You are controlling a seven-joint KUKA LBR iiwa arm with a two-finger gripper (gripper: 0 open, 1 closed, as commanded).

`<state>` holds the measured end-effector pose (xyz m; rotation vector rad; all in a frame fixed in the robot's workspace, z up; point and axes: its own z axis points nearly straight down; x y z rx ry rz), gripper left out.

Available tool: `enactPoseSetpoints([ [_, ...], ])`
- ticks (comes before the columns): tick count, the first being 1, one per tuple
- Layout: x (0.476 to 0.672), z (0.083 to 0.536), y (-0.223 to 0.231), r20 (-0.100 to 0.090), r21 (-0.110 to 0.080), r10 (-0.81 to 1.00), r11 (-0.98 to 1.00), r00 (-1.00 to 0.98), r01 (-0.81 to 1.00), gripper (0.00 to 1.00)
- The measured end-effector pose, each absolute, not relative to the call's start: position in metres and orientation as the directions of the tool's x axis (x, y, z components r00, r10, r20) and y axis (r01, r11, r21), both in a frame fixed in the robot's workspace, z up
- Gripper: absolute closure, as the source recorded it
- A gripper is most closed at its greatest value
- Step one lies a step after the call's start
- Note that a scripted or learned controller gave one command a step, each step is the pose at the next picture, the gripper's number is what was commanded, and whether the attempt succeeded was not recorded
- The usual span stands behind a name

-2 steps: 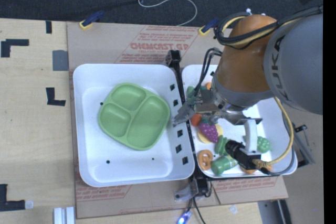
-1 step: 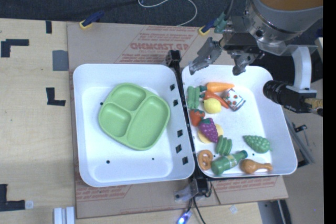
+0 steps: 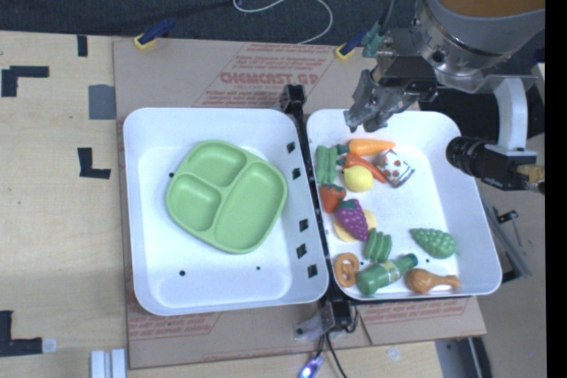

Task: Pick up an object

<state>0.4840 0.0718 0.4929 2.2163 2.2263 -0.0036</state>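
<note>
Gripper [image 3: 365, 118]: aperture unclear, holding nothing, above carrot [image 3: 371, 146]; best descend straight, centred on carrot, clear of neighbours

Lying flat in the left white bin [image 3: 146, 190], toward nine o'clock of the bench: green three-compartment plate [image 3: 227, 196]. Looping across dark floor at twelve o'clock: white cable [image 3: 282, 6]. Underlying both bins: printed cardboard sheet [image 3: 195, 71]. Clamping its top edge: two yellow-blue clips [image 3: 153, 33].
</note>
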Motion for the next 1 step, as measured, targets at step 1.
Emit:
enactPoseSetpoints([
  [1, 0.4836, 0.4744, 0.0575, -0.002, -0.003, 1.000, 0.000, 0.000, 1.000, 1.00],
])
